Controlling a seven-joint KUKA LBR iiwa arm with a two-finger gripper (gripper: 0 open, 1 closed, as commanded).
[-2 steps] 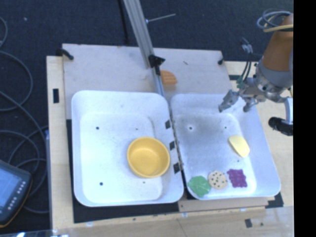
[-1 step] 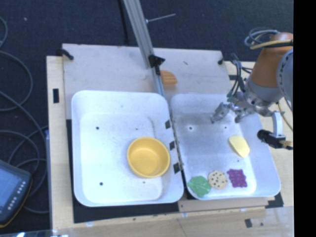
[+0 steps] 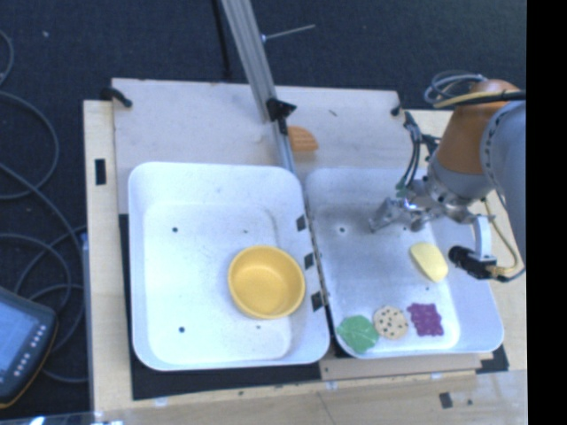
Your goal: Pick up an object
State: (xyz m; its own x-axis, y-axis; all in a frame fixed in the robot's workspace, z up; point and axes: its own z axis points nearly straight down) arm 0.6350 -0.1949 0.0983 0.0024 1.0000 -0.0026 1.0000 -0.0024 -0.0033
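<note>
Objects sit in the right bin (image 3: pixel 354 193): a yellow block (image 3: pixel 429 261) mid-right, and along the front edge a green disc (image 3: pixel 358 333), a cookie (image 3: pixel 390 322) and a purple piece (image 3: pixel 426 319), close together in a row. The jaws (image 3: pixel 396 217) hang over bare bin floor w/ nothing between them, left of the yellow block & apart from it; can't tell if they're apart or together. Left bin (image 3: pixel 159 237) holds a yellow bowl (image 3: pixel 266 282), upright. An orange thing (image 3: pixel 302 140) lies on the tabletop (image 3: pixel 177 122) behind the bins.

My arm (image 3: pixel 496 149) is grey with an orange band, thin cables looping, perhaps metal gripper (image 3: pixel 394 215) parts.
</note>
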